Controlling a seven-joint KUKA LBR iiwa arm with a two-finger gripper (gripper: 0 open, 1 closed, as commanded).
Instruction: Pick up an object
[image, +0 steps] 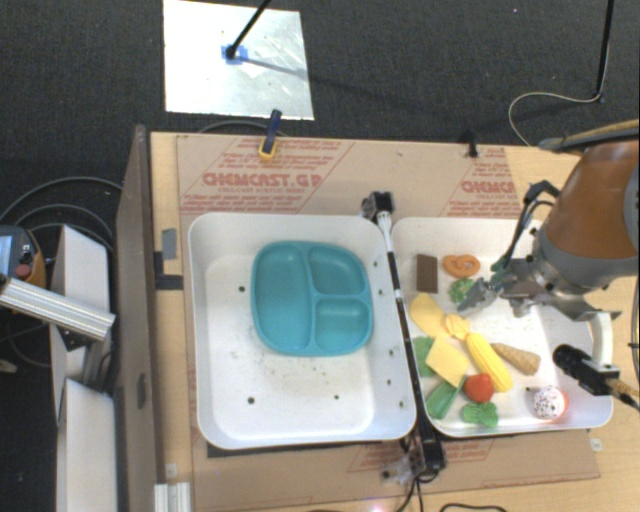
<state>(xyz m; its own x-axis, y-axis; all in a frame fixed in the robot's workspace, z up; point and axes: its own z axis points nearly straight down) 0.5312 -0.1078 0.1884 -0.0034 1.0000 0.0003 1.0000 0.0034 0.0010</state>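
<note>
- Step: I judge this the approach; nothing lifted yet.
- Tool (482, 292) sits low in the right bin (505, 228), beside the green broccoli piece (462, 291); I cannot tell how wide it stands.
- Likely target: the broccoli piece, between pretzel (461, 265) and banana (456, 326).
- Next: I'd centre over it, descend, close without nudging the neighbours.

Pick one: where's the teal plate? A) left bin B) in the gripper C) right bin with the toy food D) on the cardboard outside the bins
A: the teal plate lies flat in the left bin, while the toy food is all in the right bin.
</note>
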